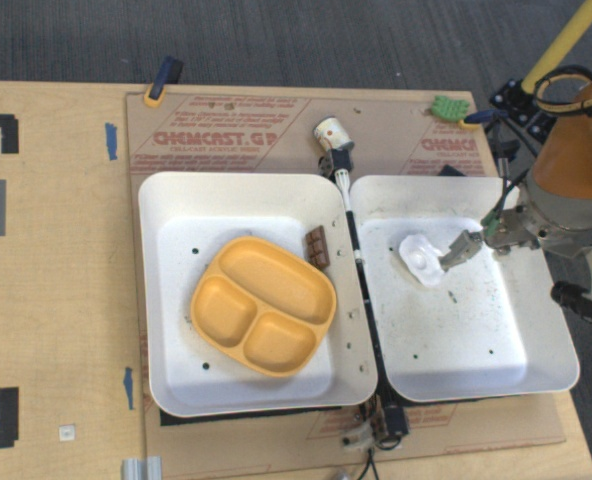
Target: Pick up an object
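Right bin [536,368]: one small white object [419,258], lying in the upper left part of the floor. Hand [459,251]: low, its tip at the object's right edge — whether it grips or is spread, cannot tell. Left bin [166,268]: orange divided tray [264,304], small brown piece [317,247] beside it. Task status: object apparently not yet lifted — grasp and raise remain.

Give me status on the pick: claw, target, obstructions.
Claw low in right bin, tip at the white object; grasp unconfirmed. Yellow divided plate and brown piece in left bin. Nothing blocking.
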Controlling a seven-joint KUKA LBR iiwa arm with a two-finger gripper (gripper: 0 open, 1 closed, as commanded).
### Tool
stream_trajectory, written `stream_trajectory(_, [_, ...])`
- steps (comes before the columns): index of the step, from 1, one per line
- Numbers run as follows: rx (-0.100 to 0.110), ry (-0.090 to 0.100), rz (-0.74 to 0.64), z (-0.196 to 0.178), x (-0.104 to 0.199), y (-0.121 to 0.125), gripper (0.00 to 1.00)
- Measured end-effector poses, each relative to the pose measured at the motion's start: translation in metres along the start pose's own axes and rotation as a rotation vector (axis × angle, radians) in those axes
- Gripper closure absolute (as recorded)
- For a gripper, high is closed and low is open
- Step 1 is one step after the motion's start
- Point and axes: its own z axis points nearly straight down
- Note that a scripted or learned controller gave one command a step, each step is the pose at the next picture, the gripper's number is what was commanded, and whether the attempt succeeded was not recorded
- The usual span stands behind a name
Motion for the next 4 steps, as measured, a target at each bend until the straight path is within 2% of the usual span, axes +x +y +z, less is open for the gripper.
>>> stream_trajectory(1, [-0.001,0.001,0.205,0.063,0.047,0.043,0.0])
stream_trajectory(2, [-0.002,0.0,0.098,0.063,0.065,0.036,0.0])
stream_trajectory(3, [-0.006,0.0,0.097,0.051,0.066,0.038,1.0])
stream_trajectory(4, [-0.002,0.002,0.501,0.062,0.063,0.022,1.0])
